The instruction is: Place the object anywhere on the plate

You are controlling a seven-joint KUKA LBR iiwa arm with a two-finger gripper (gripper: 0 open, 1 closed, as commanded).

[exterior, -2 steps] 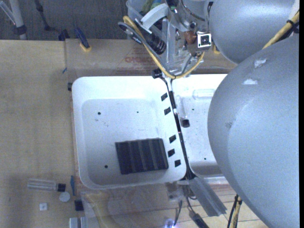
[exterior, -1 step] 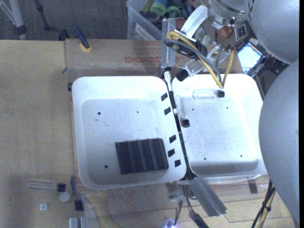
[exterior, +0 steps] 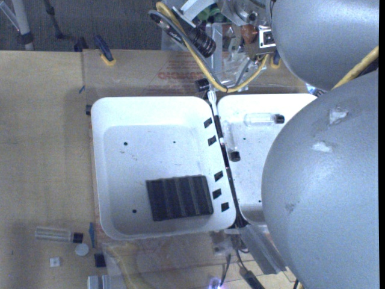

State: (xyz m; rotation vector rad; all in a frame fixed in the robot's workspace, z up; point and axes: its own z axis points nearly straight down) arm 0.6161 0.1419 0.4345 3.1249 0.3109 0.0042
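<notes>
A clear plastic tube with a black cap lies flat near the far wall of the right bin. A dark ribbed plate, marked by 3 grooves, rests in the left bin. The grey arm covers much of the right bin.

Pale wooden bench (grey floor beyond)
</notes>
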